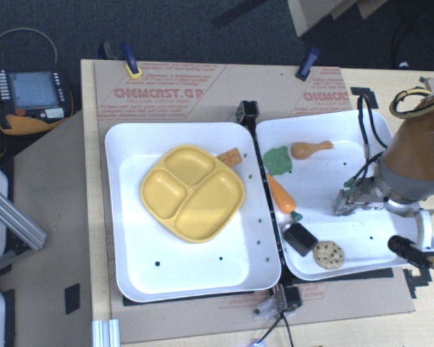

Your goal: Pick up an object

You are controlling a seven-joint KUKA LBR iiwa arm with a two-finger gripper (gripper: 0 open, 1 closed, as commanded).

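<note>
In the right bin [325,125], a green leafy piece [277,159] and a tan drumstick-shaped toy [309,149] lie at the back. An orange carrot [281,194] rests against the bin's left wall. A black block [301,238] and a round speckled cookie [328,254] sit near the front. My gripper [351,199] is low over the bin floor at the right, well apart from all of these, with bare white floor under it. The grey arm with its orange band [412,157] reaches in from the right.
The left bin [123,194] holds a yellow divided plate [194,191] with a small brown block [230,157] at its far right corner. A black divider [264,194] runs between the bins. Cables [365,121] hang over the right bin's back.
</note>
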